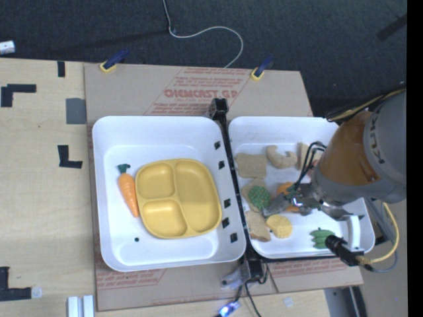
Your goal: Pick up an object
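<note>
Robot lab bench
Taped cardboard sheet (198,91), two white bins (106,137), loose cable (211,32), grey-and-orange arm (363,157).

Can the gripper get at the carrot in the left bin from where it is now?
Probably yes: the carrot lies uncovered beside the yellow plate, though the gripper is over the right bin.

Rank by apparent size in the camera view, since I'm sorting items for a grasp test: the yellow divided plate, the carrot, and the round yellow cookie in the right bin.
Largest to smallest:
1. yellow divided plate
2. carrot
3. round yellow cookie
</note>
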Tool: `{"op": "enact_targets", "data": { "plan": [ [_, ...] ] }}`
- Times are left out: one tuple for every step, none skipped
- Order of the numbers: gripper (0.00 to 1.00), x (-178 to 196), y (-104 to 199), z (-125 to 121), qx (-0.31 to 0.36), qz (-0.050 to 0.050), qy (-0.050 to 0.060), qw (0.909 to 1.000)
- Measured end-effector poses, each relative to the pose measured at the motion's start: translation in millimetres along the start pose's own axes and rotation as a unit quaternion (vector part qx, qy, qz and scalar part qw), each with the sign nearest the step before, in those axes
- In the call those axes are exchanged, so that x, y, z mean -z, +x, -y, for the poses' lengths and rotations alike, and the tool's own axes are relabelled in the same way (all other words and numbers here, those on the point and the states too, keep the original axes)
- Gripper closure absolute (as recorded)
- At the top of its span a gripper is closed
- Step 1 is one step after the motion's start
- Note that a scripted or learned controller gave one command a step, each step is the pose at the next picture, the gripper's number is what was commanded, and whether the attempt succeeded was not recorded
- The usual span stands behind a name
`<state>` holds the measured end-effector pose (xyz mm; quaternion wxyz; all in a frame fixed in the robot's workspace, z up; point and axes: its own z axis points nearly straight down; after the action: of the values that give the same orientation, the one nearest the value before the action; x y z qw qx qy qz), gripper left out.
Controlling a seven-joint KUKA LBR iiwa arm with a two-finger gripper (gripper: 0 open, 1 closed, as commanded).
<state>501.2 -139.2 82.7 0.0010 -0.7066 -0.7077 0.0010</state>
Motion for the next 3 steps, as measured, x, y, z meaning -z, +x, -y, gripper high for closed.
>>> {"op": "enact_targets", "data": {
  "plan": [
    [1.0,12,0,0,0.0,0.001,-0.001,1.0],
    [1.0,57,-2,7,-0.001,0.0,-0.002,1.0],
    [1.0,119,-4,10,0.0,0.0,-0.003,1.0]
  ]
}}
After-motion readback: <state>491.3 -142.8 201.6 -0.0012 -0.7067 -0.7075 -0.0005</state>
